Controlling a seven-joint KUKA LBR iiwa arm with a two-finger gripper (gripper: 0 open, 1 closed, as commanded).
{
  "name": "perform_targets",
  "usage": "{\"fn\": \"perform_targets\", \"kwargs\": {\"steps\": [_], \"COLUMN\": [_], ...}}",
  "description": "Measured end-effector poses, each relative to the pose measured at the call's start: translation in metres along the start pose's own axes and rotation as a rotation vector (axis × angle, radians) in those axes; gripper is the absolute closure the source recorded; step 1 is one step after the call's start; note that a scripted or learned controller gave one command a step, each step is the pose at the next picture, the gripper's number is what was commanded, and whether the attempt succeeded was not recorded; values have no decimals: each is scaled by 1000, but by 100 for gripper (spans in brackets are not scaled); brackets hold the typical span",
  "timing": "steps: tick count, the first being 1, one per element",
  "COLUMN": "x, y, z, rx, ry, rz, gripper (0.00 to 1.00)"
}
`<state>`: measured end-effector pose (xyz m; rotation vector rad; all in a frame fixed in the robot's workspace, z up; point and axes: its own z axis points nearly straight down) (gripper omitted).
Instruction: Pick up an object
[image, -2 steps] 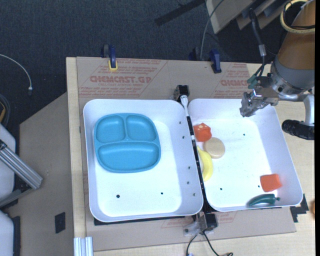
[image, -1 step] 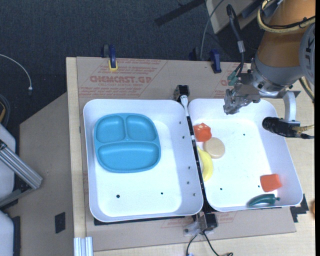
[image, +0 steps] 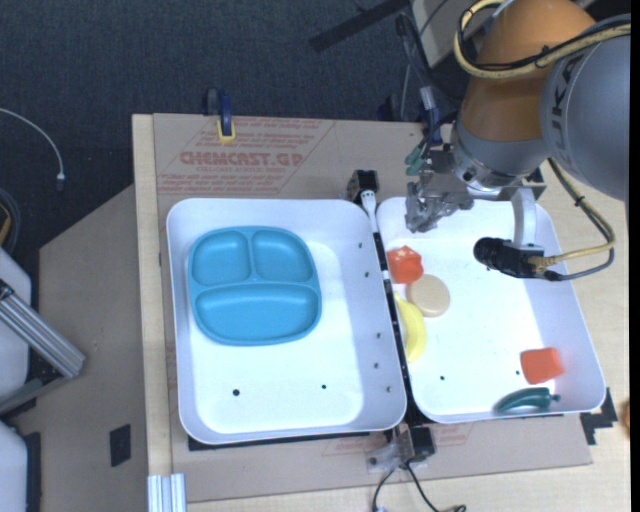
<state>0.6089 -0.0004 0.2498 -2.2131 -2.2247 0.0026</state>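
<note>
Hovers over the far left corner of the right bin (image: 575, 330): gripper (image: 425, 215), fingertips pointing down, nothing visible between them. Cannot tell from this slant whether spread or pressed together.

Nearest candidate, judged from here: small orange-red block (image: 405, 265), just below the gripper toward the camera and a touch left, close against the bin's left wall. Apart from the fingertips, not touching. Roughly squarish, so no clear long axis to line up with.

Just beyond that block, further toward the camera: round tan disc (image: 431, 296), lying flat. Touching or nearly touching the disc on its left: yellow banana-shaped piece (image: 412, 330), long axis running away from the gripper along the bin's left wall.

Well apart, toward the camera and to the right of the gripper: second orange block (image: 540, 365), with a teal curved piece (image: 526, 402) just past it at the near rim. Right of the gripper, near: black cylinder-shaped fitting (image: 508, 256) with a cable, seemingly part of the rig rather than something to pick.

Far left of the gripper, in the left bin (image: 200, 400): blue divided plate (image: 255, 285), lying flat.

Only one arm, so no choice of side.

Readable writing: red print on the brown board (image: 250, 155) behind the bins, seemingly "CHEMCAST GP", upside-down-free but faint; smaller line beneath too blurred to read.
</note>
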Motion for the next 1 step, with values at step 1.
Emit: {"fn": "perform_targets", "kwargs": {"steps": [1], "x": [58], "y": [2], "z": [-1], "rx": [-4], "ry": [0], "rz": [-1], "gripper": [100]}}
